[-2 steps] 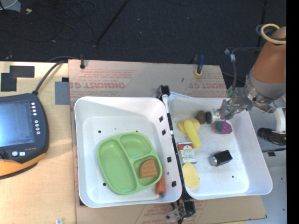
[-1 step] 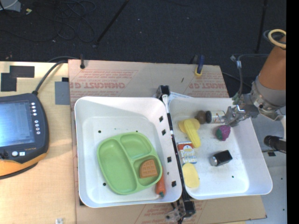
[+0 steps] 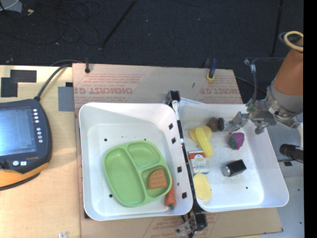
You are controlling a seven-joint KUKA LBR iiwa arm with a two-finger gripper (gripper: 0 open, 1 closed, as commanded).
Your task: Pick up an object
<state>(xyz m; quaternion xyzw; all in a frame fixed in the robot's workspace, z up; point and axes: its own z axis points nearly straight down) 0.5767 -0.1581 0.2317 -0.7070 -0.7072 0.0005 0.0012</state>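
End effector (image 3: 247, 121): I see it spread open, holding nothing, just above the purple fruit (image 3: 236, 140).
Corn (image 3: 203, 139): left of fruit.

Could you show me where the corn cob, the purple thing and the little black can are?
corn cob (image 3: 203, 139), camera view, middle of the yellow cob.
purple thing (image 3: 237, 141), camera view, its rounded centre.
black can (image 3: 235, 168), camera view, middle of its dark side.

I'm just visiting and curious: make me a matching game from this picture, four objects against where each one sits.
Things:
1. green tray
2. purple fruit
3. biscuit
4. black can

Places:
A. in the tray's small compartment
B. right bin, just below the claw
C. on the left bin's floor
D. right bin, nearer its front, below the purple fruit

Pairs: 1-C, 2-B, 3-A, 4-D
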